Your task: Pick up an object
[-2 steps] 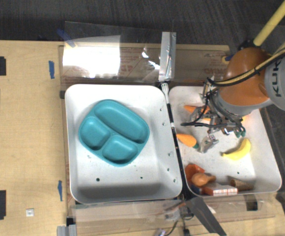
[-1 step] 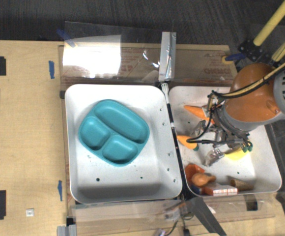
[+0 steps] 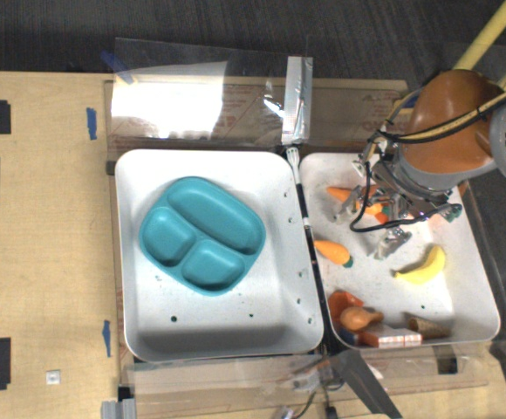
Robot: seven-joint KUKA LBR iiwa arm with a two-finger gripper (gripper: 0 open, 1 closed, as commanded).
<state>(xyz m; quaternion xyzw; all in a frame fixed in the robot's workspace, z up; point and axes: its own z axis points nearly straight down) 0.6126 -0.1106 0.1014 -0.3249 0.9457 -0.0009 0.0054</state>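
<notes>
While the gripper hung low over the right bin, whether it was spread or pinched could not be told. Its likely target, one banana, lay just beside; the grasp seemed pending, needing a descent. One carrot lay nearby, one blue tray in the left bin.

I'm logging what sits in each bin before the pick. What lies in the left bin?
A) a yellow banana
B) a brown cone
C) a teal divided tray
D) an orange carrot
C: the teal divided tray lies alone in the left bin, while the banana and the carrot lie in the right bin.
</notes>
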